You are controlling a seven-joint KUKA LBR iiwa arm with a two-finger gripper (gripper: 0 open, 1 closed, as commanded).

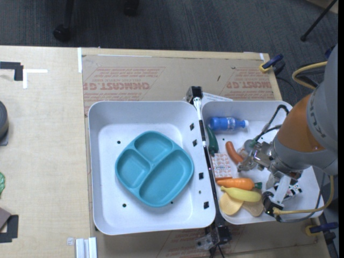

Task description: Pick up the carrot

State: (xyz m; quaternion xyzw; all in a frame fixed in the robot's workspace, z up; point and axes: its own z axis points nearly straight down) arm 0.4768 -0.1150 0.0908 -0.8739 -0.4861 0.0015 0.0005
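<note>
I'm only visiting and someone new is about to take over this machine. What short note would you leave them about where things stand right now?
Pincer: over the right bin, just right of the food pile; whether it is open or shut cannot be told from here.
Carrot: lying in the right bin, above the banana, left of the pincer, not gripped.
Nearby: a blue bottle at the bin's far end, a sausage beside the pincer.
Left bin: holds a blue divided plate.
Done: arm is in the right bin.
Left: grasp the carrot and lift it.
</note>
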